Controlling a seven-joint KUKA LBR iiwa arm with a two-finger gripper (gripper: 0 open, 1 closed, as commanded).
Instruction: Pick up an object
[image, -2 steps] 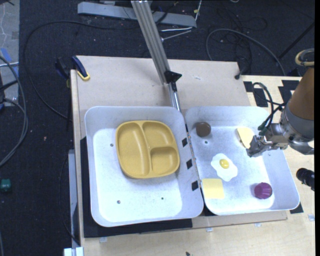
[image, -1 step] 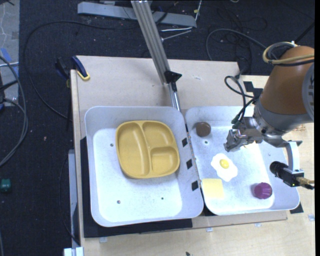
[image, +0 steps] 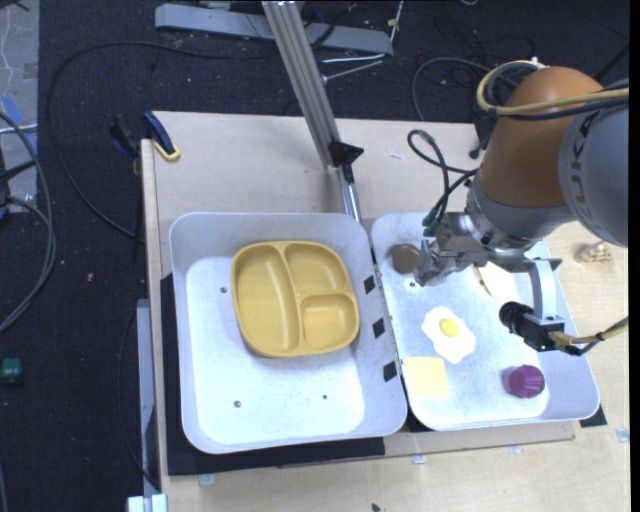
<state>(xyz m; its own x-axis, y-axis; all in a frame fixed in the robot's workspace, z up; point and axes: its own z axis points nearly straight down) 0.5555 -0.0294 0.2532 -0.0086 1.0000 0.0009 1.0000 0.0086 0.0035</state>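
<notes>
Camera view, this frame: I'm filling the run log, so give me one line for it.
phase: reaching | gripper: low in right bin, beside brown object | unpicked: fried egg, cheese slice, purple object | left bin: yellow tray

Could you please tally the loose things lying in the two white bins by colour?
Yellow: 2, the divided plate in the left bin and the cheese slice in the right bin
White with a yellow yolk: 1, the fried egg
Purple: 1, the small round piece
Brown: 1, the round piece beside the tool
Total: 5
</notes>
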